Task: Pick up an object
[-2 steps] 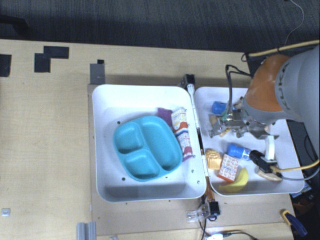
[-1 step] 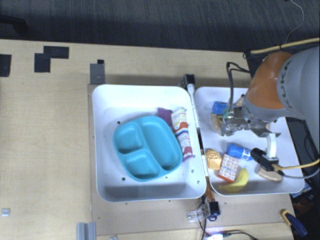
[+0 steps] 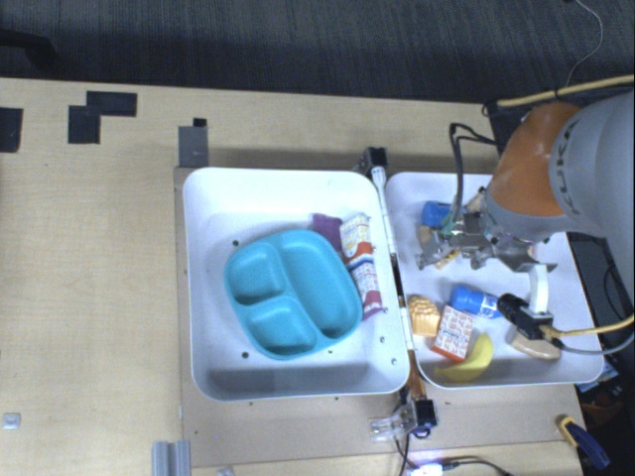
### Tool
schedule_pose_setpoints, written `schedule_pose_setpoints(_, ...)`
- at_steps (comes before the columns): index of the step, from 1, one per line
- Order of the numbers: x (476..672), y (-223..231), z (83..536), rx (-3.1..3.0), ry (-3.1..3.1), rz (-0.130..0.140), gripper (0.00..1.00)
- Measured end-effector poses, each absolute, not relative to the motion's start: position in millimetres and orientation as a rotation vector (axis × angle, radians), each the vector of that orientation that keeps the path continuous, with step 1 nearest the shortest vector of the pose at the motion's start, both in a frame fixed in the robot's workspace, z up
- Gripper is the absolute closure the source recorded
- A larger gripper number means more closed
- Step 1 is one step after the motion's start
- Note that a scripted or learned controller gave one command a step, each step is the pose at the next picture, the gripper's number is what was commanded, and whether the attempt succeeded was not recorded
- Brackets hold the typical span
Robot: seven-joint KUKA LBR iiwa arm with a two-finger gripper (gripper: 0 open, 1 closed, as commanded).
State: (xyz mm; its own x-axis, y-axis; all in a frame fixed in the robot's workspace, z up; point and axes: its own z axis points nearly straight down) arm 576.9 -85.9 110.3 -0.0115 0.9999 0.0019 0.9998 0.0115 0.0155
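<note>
My gripper [image 3: 438, 253] hangs low over the back-left part of the right bin [image 3: 585, 370], with the grey arm and its orange band reaching in from the right. Just behind it lies a small blue object [image 3: 434, 213]. In front of it are a blue and white bottle [image 3: 473, 300], an orange ridged item [image 3: 424, 315], a red patterned box [image 3: 453, 333] and a yellow banana [image 3: 472, 360]. The arm's body hides the bin's right back part.
The left bin [image 3: 203, 266] holds a large blue divided tray [image 3: 293, 296], a toothpaste tube [image 3: 363, 266] along its right wall, and a purple item [image 3: 325, 226] behind the tray. The wall between the two bins runs close to the left of my gripper.
</note>
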Motion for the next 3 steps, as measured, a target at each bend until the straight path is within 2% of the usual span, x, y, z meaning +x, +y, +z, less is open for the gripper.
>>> schedule_pose_setpoints(1, 526.6, -122, 88, 2.214, 2.219, 0.007, 0.00)
schedule_pose_setpoints(2, 529.3, -122, 100, 2.209, 2.216, 0.014, 1.00)
schedule_pose_setpoints(3, 487.5, -39, 185, 2.215, 2.226, 0.004, 1.00)
